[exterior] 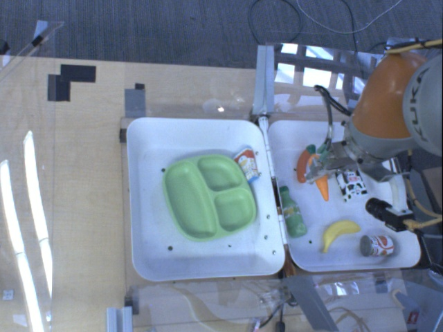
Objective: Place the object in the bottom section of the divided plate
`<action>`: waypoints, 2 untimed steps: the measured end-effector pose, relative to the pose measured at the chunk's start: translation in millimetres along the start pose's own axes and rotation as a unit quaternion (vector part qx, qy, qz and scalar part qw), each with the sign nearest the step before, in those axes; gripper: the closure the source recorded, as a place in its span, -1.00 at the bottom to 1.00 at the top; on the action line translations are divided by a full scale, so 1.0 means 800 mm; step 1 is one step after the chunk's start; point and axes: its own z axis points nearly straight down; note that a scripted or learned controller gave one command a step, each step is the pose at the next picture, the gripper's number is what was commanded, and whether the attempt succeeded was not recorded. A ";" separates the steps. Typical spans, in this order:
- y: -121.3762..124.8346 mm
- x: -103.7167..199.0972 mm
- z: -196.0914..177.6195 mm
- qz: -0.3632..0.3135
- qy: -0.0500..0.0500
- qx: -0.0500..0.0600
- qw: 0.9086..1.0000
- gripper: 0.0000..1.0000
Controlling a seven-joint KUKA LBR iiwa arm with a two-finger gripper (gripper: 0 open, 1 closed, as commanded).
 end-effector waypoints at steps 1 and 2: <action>-0.014 0.035 -0.064 -0.039 -0.001 -0.001 0.999 1.00; 0.043 0.118 0.002 -0.016 0.000 0.002 1.000 1.00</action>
